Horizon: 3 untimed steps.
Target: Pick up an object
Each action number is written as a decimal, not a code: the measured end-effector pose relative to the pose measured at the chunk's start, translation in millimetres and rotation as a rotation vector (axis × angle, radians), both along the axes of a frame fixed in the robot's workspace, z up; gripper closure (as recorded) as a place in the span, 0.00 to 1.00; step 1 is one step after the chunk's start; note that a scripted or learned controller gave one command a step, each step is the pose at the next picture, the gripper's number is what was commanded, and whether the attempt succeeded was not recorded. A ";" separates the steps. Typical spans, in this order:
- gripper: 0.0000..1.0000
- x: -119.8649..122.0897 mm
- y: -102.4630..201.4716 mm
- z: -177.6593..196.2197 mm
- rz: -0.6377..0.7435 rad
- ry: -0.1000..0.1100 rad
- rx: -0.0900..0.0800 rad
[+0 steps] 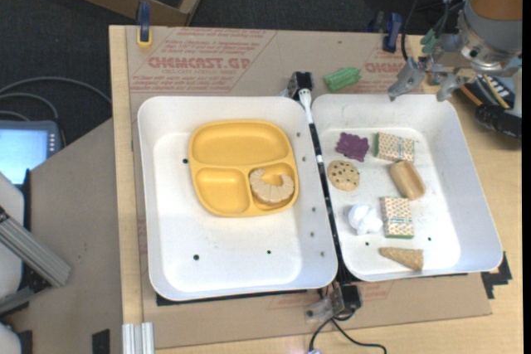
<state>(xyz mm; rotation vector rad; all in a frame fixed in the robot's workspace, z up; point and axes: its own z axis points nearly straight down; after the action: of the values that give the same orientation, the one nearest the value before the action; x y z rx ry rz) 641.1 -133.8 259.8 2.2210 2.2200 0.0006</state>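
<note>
1. While the grey arm with its orange band reached in from the far right, the gripper (424,84) hung over the far rim of the right bin (477,203), its jaws spread apart with nothing between them

2. That bin held the candidates: a purple piece (353,146), a cookie (342,174), two wrapped sandwich-like squares (395,147) (398,216), a brown bread roll (407,179), a small white item (362,217) and a tan wedge (402,258) at the near edge

3. A green toy (342,79) lay on the worktop (207,62) just beyond the bins' far rims, to the left of the gripper

4. The left bin (166,244) carried a yellow divided plate (242,167) with a round beige food piece (271,186) in its right near compartment

5. By my judgement the step in hand was the approach, with no target yet settled; nothing was lifted

6. To do it well, the arm would best choose a thing standing apart from its neighbours; the purple piece and the far wrapped square lay nearest the gripper, though close to each other

7. The bread roll looked the friendliest shape, if the jaws straddled its narrow width rather than its length

8. Descent should be straight down and centred, since a glancing finger would likely push a light toy aside or against the bin wall

9. Closing only once the fingers reached low beside the thing would guard against pinching its top and losing it on the lift
</note>
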 end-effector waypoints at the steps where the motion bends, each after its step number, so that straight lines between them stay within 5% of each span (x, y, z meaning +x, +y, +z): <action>1: 0.00 -54.7 -11.5 -162.2 0.001 -0.007 -0.002; 2: 1.00 -55.9 -11.7 -154.9 -0.002 -0.005 -0.002; 3: 0.00 -56.2 -11.5 -155.6 -0.002 -0.004 -0.001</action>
<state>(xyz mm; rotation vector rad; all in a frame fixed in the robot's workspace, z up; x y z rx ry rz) 584.9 -145.4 104.2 2.2204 2.2157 0.0033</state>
